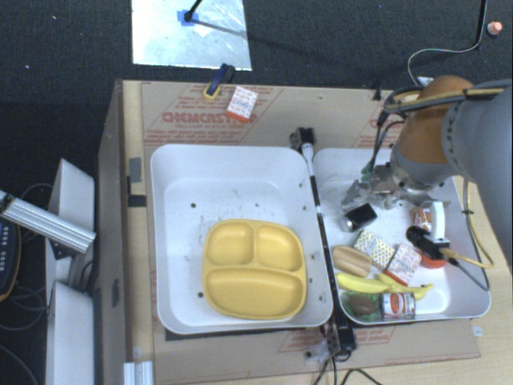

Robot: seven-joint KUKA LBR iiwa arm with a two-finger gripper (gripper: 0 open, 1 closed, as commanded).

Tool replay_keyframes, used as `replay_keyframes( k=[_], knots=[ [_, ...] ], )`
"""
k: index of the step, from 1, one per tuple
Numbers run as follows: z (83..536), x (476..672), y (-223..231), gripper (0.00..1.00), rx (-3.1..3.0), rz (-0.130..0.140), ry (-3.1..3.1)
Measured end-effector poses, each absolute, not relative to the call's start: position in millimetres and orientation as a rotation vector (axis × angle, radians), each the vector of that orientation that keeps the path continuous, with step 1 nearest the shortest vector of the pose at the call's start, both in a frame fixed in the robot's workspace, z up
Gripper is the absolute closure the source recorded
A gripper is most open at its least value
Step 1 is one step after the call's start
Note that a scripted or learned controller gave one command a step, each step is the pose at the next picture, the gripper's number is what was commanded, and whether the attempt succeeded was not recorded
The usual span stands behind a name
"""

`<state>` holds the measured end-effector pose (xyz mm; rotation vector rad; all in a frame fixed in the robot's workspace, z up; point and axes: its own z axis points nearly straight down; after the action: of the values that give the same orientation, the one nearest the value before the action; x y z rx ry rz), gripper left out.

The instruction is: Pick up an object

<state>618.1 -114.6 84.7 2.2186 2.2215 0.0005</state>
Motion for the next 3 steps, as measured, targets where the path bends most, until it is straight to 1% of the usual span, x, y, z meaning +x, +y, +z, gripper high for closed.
replay_keyframes(
  k=[1, 2, 3],
  knots=[
    [84.5, 594.0, -111.1, 0.00, 2.220, 0.001, 2.222],
    [95.4, 595.1, -111.2, 1.00, 2.217, 0.005, 2.222],
    [95.3, 595.1, -111.1, 0.00, 2.217, 0.005, 2.222]
  ],
)
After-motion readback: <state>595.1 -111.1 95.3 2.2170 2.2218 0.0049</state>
